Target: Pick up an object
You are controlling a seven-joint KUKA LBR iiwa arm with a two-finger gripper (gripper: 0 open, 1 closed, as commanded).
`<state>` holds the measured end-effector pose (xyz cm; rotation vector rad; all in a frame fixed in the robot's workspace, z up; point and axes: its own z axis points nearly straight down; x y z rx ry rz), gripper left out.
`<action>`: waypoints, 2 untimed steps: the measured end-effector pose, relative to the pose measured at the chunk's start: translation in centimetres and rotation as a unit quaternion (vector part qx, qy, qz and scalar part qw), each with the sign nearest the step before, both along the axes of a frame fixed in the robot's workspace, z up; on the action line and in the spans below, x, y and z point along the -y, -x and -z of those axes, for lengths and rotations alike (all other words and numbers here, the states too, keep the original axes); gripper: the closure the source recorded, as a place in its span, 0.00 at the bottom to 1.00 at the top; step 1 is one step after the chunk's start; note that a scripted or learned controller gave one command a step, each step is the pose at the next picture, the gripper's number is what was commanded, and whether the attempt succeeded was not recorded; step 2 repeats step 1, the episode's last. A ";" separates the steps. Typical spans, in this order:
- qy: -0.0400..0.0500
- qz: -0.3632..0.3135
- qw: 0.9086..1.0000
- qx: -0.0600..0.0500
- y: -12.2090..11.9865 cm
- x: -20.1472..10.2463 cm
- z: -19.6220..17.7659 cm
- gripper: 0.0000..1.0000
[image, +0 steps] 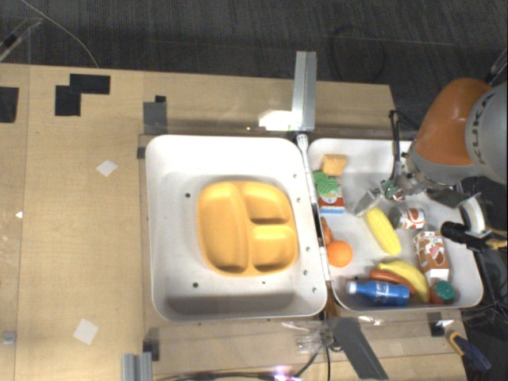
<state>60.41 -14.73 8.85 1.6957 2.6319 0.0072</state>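
My gripper (381, 197) hangs over the upper middle of the right bin (476, 288), just above the top end of a yellow corn cob (382, 230). Nothing shows as held in it. Beside it to the right lies a small red and white can (411, 217). Other objects in this bin are a yellow cheese wedge (334, 164), a green and red carton (329, 194), an orange (340, 253), a banana (405, 275), a blue bottle (379, 292) and a brown and white carton (431, 254).
The left bin (167, 213) holds a yellow divided tray (244, 225) at its middle. The arm with its orange band (448, 129) covers the right bin's upper right corner. A metal post (305, 94) stands at the back between the bins.
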 end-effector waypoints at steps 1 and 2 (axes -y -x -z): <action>-0.001 0.028 1.000 0.000 1.1 -2.9 0.0 0.00; -0.001 0.028 1.000 0.000 1.1 -2.9 0.0 0.00</action>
